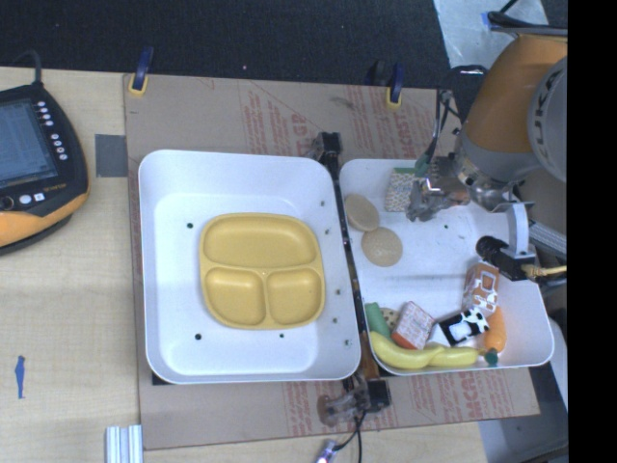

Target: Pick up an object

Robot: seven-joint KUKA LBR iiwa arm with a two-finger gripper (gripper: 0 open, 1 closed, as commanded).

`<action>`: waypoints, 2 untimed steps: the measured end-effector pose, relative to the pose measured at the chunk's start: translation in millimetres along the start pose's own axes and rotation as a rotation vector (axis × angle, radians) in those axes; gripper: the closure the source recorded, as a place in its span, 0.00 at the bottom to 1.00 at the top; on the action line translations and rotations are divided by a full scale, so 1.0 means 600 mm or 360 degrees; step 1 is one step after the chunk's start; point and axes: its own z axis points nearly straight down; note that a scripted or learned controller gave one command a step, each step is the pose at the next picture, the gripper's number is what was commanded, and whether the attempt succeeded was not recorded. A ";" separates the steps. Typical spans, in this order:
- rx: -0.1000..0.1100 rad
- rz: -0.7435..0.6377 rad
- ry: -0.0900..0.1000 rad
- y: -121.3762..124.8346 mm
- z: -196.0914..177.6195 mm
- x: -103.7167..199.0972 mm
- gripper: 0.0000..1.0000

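My gripper (pixel 424 204) hangs over the far part of the right bin (pixel 439 249), reaching in from the right. Just left of it lies a small speckled green-and-white piece (pixel 399 190), close to the gripper; I cannot tell whether they touch. Two round beige discs (pixel 362 211) (pixel 383 246) rest at the bin's left wall. Along the near edge lie a yellow banana (pixel 419 357), a pink-brown block (pixel 415 324), a black-and-white toy (pixel 465 325), an orange carrot (pixel 495 330) and a brown packet (pixel 480 283).
The left bin (pixel 174 258) holds a yellow divided plate (pixel 262 268). A tablet-like pendant (pixel 34 162) sits on the bench at far left. Blue clamps (pixel 141 70) (pixel 394 83) pin the cardboard sheet at the back.
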 end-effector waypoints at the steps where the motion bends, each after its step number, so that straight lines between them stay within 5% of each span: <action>1: 0.0004 -0.0005 -0.0001 -0.002 0.074 -0.015 1.00; 2: 0.0003 -0.0006 0.0000 -0.043 0.134 -0.031 1.00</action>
